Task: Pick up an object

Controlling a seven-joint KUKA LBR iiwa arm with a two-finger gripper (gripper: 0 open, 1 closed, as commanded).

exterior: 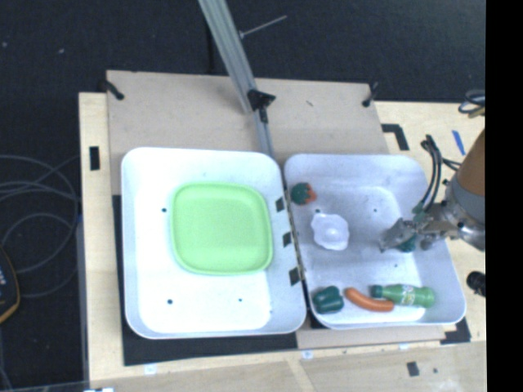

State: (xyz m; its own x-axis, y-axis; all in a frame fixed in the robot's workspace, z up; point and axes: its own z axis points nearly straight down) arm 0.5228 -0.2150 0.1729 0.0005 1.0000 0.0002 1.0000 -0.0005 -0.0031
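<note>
Gripper low over bare bin floor, objects off to its sides

Gripper (402, 237) sits at right of frame, inside the right bin (359, 178), over a bare patch of white floor. Finger state: cannot tell, the tips blur into a grey-green smudge. Nothing visibly between them.

Candidate objects, all in the right bin:
- green bottle (404, 295) lying flat along the lower wall, below the gripper
- orange carrot-shaped toy (368, 300), its end just beside the bottle's
- dark green block (328, 300) in the lower left corner
- white crumpled lump (330, 231) mid-bin, left of the gripper and apart from it
- small orange-and-green piece (302, 193) near the upper left wall

Left bin (147, 219) holds a light green square plate (221, 228).

Risks, as I judge them:
- Closing here likely grabs air; nothing lies under the tips.
- Bottle and carrot hug the lower wall; a descent there may strike the rim, or nudge the bottle so it rolls.
- White lump on white floor is poor contrast and looks soft; may slip or crush.
- Cables at the wrist hang near the right rim; could snag.

Room: the bin's middle and upper right are open. Lower strip crowded, tight against the wall.
</note>
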